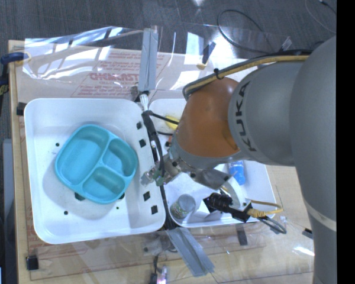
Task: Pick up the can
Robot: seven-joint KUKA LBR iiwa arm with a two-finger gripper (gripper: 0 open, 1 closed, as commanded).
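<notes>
Can (pixel 182 206) upright in the right bin (pixel 266 185), near corner, just below the jaws (pixel 163 176).
Jaws' opening cannot be told; the arm (pixel 254 117) looms over them; the can looks light, rigid and smooth-walled, probably slippery; best grasped across its round sides, mid-height.

Arm (pixel 254 117) hides most of right bin (pixel 257 185); blue object (pixel 237 171) partly covered, unidentifiable.
</notes>
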